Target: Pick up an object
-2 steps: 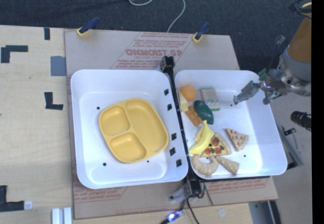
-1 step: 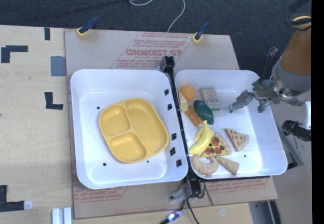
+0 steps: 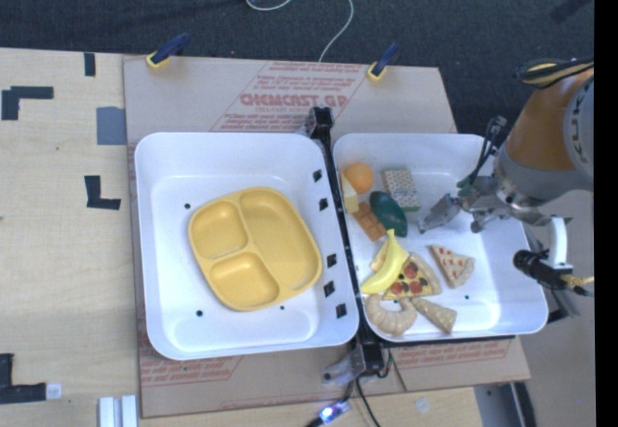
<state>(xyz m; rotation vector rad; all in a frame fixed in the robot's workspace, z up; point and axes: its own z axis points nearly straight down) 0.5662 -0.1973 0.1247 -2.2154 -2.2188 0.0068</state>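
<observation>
On the bench, two white bins side by side. Left bin (image 3: pixel 154 222): one yellow divided plate (image 3: pixel 253 247), three compartments, lying flat. Right bin (image 3: pixel 502 314): toy foods clustered along its left half. These are an orange piece (image 3: pixel 358 176) at the far left, a speckled grey-green block (image 3: pixel 401 188) beside it, a dark green item (image 3: pixel 389 211), a banana (image 3: pixel 388 266) overlapping a pizza slice (image 3: pixel 414 276), a second slice (image 3: pixel 452 265) lying apart to the right, and a pale ring-shaped pastry (image 3: pixel 389 317) at the near edge. Gripper (image 3: pixel 439 213) (grey, reaching from the right): tips low over the bin, just right of the dark green item, nothing visibly between them; how far apart they stand cannot be told.
</observation>
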